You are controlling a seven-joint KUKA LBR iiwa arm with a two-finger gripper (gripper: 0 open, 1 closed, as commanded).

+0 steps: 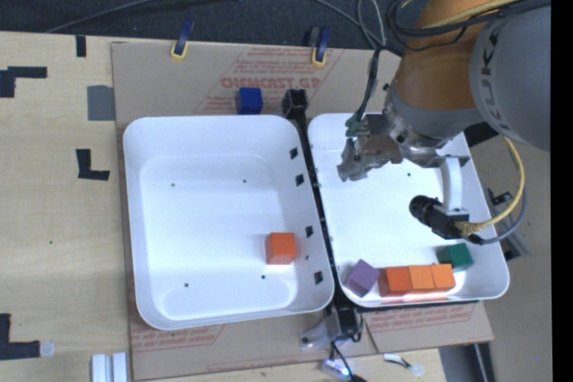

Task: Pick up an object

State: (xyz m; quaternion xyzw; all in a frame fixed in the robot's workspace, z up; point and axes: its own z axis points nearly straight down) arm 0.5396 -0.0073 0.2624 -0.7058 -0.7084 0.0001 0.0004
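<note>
Blocks, purple (362,277), orange (416,280) and green (456,257), lie unpicked in our right white bin (394,201); gripper (356,164) hovers above, its grasp we cannot tell.

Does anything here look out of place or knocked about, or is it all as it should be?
One thing: a blue block sits on the cardboard behind the left bin, outside both bins, while the other blocks lie inside them. The purple block in the right bin lies turned askew beside the neat orange row. Nothing looks spilled or broken.
</note>
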